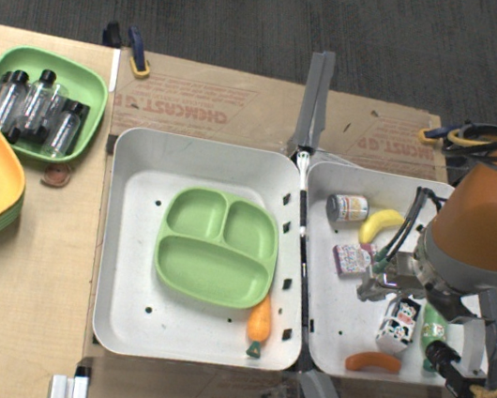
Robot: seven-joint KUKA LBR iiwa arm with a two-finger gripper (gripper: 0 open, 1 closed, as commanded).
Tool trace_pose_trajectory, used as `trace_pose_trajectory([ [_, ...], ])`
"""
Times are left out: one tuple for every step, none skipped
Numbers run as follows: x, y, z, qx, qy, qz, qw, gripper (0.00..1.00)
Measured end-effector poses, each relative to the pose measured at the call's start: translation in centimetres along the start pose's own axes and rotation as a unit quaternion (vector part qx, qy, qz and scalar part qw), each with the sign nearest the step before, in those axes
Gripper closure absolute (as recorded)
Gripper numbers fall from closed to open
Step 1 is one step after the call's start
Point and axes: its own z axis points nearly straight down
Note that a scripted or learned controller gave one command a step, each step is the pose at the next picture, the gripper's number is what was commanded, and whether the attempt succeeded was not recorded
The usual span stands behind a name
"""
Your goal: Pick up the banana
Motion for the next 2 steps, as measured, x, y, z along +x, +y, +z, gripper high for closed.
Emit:
trace_pose_trajectory([
  [-0.81, -0.07, 0.04, 0.0, -0.001, 0.225, 0.9744, 1.0],
  [-1.31, -0.12, 0.04, 0.0, -0.001, 0.438, 0.8991, 1.0],
])
